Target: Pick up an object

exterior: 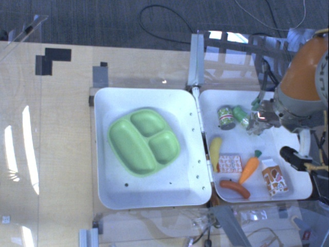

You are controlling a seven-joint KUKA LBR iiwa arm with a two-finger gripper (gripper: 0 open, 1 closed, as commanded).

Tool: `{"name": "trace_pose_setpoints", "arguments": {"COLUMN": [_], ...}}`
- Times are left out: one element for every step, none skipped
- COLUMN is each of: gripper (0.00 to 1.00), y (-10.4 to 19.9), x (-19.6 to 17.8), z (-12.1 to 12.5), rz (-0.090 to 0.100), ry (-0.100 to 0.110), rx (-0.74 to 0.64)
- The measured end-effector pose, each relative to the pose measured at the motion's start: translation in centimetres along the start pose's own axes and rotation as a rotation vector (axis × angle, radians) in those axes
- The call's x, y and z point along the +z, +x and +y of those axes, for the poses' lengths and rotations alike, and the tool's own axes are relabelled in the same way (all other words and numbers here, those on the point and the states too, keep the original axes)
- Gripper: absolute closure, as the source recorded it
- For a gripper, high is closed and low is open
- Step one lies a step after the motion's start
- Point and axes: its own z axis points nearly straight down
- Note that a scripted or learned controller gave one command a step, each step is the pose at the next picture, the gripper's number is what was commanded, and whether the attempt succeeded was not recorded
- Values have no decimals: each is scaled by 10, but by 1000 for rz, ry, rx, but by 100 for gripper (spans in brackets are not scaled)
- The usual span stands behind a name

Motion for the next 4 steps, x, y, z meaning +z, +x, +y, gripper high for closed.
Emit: {"name": "trace_pose_setpoints", "arguments": {"gripper": [0, 0, 0, 100], "y": [0, -27, -57, -55], "x": [0, 105, 105, 93], "z": [0, -33, -62, -58], "rz": [0, -2, -3, -2], "ry": [0, -9, -8, -16], "rx": [-1, -138, -138, -141]}}
